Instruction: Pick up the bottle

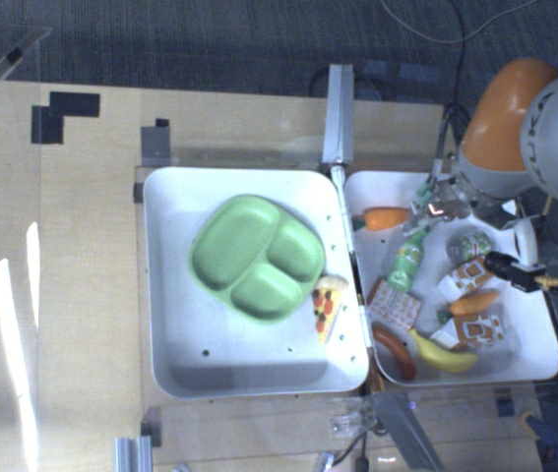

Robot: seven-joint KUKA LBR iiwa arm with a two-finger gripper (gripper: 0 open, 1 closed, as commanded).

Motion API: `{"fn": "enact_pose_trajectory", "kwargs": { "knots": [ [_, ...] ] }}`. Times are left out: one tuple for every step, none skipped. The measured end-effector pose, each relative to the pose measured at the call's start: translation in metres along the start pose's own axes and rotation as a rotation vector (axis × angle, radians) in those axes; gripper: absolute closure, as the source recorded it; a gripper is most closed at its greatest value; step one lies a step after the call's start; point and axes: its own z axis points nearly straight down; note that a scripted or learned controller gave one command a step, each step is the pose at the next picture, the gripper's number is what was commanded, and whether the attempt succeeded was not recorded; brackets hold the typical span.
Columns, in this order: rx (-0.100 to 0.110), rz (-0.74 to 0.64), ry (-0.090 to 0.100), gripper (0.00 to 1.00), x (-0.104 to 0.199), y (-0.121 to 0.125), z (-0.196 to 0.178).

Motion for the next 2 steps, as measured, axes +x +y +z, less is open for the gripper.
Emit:
{"fn": "enact_pose_trajectory", "kwargs": {
  "knots": [
    [0.0, 0.333, 0.0, 1.0, 0.066, -0.014, -0.08],
    [0.002, 0.41, 0.0, 1.0, 0.107, 0.049, -0.111]
  ]
}}
